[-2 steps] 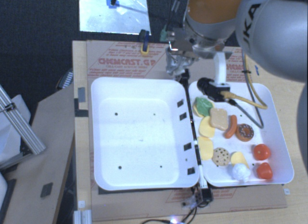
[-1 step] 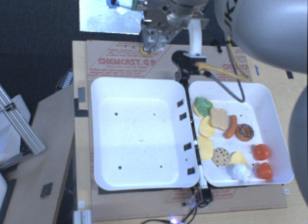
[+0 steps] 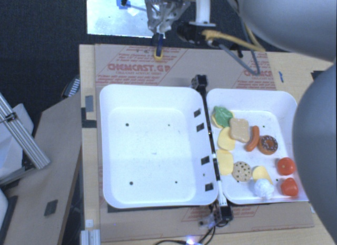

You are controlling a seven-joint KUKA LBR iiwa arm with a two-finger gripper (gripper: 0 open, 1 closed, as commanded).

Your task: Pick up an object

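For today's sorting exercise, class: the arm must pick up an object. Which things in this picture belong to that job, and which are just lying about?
Belong to the job:
gripper
right bin
green toy
toast slice
sausage
doughnut
cookie
two tomatoes

Just lying about:
left bin
cardboard sheet
metal rail

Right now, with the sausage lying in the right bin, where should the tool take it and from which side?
Take the sausage across its narrow middle, coming straight down from above. It lies flat and slanted; the bread slice touches its left side and the donut sits close on its right, so probably the fingers should straddle its short width.
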